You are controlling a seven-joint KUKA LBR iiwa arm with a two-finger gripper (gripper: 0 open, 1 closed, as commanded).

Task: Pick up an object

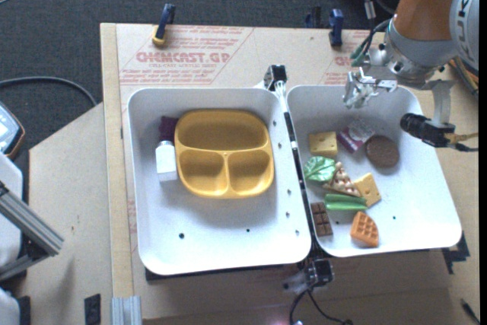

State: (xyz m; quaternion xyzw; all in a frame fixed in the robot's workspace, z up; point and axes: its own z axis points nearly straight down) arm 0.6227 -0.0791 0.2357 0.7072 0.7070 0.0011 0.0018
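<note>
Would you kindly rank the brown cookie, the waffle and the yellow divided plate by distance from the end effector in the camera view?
From the end effector:
1. Brown cookie, right bin, just below it.
2. Waffle, right bin's near edge.
3. Yellow divided plate, left bin.

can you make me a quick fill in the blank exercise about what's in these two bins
1. The yellow three-compartment plastic plate lies in the ____ white bin.
2. The pincer hangs over the ____ white bin.
3. The round brown toy cookie lies to the ____ of the yellow toy cheese cube.
4. The orange toy waffle sits near the bin's ____ edge.

Missing words: left; right; right; front (nearest)
</note>
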